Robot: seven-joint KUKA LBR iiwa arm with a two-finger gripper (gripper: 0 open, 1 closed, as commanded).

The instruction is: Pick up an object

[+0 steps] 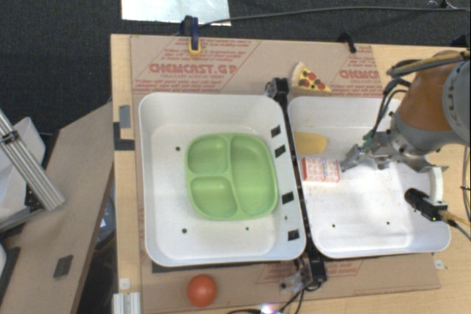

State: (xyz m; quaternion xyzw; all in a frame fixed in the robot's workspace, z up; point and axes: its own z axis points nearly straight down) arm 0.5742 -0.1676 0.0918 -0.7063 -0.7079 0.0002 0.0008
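In the right bin [368,232], a small white box with red print [320,170] lies flat near the left wall. Just behind it is a flat pale yellow piece [310,143]. My gripper [352,157] reaches in from the right and hangs low over the bin floor, its tip just off the box's right end. Nothing is visibly held in it. The left bin [165,158] holds a light green divided plate [231,176].
A toy pizza slice [310,79] lies on the bench behind the right bin. An orange ball [201,290] rests on the bench in front of the left bin. Black clips line the divider between the bins [288,173].
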